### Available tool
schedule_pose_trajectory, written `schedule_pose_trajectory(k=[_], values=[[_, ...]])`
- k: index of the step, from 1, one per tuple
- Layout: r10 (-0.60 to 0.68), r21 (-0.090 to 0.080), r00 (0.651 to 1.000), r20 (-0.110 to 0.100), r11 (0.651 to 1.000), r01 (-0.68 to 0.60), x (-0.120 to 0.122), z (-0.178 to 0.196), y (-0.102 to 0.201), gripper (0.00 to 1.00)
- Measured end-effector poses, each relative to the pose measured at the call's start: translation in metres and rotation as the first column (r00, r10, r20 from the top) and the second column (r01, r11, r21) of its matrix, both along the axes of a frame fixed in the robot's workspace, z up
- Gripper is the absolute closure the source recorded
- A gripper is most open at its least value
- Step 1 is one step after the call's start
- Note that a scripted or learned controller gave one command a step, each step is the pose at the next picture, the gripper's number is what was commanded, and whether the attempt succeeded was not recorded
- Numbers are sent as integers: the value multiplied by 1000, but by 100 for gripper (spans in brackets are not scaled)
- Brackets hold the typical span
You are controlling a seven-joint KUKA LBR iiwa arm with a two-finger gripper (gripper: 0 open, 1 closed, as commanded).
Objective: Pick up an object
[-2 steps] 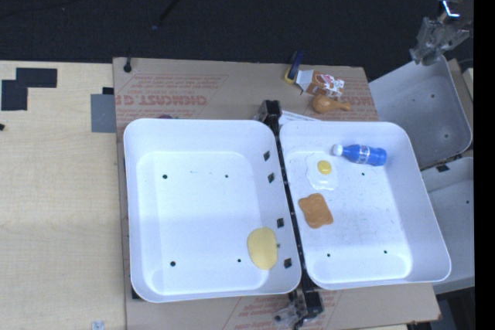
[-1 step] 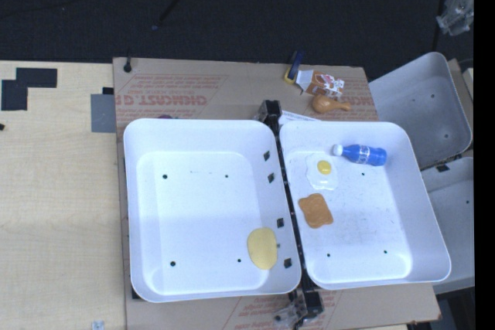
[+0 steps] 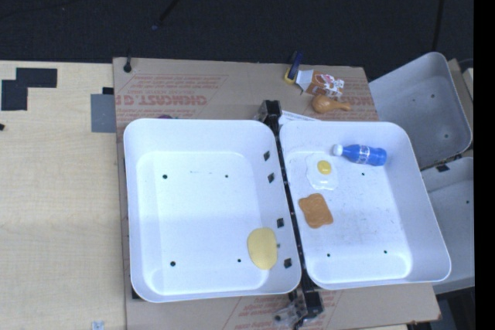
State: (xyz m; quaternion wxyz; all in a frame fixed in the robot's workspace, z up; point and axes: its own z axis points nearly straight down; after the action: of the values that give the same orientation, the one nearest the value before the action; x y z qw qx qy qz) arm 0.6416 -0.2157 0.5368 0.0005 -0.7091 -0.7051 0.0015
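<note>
The right bin (image 3: 421,243) holds a blue bottle with a white cap (image 3: 360,154) lying on its side near the far edge. Just below it lies a toy fried egg (image 3: 322,172), white with a yellow yolk. A brown toast-like slice (image 3: 315,211) lies closer to the front, near the divider. In the left bin (image 3: 139,205) a pale yellow oval piece (image 3: 262,248) rests at the front right corner.
Behind the bins, on the cardboard board (image 3: 193,93), lie a small orange-brown toy (image 3: 329,103), a red-and-white packet (image 3: 328,83) and a blue-yellow item (image 3: 293,69). A grey metal plate (image 3: 429,108) stands at the right. Black clips (image 3: 271,110) join the bins.
</note>
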Motion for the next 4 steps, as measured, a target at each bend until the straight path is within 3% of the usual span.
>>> schedule_pose_trajectory(k=[2,3,4], values=[[2,3,1000,-1,1000,-2,-49,1,15,100],[4,3,1000,0,1000,-4,-76,1,2,100],[6,3,1000,0,1000,-6,-75,1,3,0]])
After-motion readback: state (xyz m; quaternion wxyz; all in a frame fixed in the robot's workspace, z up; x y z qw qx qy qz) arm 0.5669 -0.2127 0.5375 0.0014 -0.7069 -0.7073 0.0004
